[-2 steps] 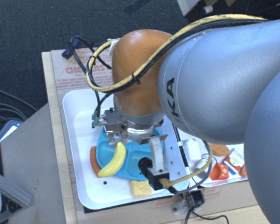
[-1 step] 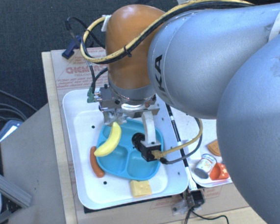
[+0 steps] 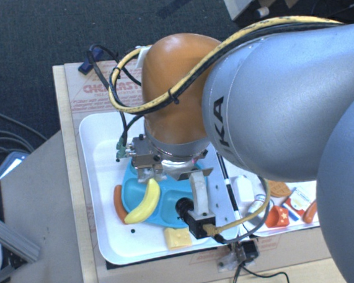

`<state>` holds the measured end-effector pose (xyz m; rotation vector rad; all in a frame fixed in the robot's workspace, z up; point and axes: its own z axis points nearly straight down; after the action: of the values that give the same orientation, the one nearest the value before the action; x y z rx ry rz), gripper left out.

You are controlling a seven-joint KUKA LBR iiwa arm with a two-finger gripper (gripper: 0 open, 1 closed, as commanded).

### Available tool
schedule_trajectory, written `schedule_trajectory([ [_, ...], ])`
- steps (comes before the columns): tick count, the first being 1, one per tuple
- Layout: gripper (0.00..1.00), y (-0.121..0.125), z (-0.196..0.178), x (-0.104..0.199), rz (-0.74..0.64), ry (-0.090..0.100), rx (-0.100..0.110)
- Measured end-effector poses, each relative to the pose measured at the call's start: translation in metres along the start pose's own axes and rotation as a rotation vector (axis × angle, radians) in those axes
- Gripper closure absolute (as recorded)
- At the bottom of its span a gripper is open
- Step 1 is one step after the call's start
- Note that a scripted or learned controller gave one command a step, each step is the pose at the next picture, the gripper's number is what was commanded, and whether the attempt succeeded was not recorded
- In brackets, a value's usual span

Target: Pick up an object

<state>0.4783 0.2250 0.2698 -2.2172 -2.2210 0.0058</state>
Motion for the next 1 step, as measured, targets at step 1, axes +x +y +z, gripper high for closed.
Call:
schedule_trajectory([
  [1, 1.00, 0.0001, 0.0048, -0.0005, 0.002, -0.001, 0.000],
])
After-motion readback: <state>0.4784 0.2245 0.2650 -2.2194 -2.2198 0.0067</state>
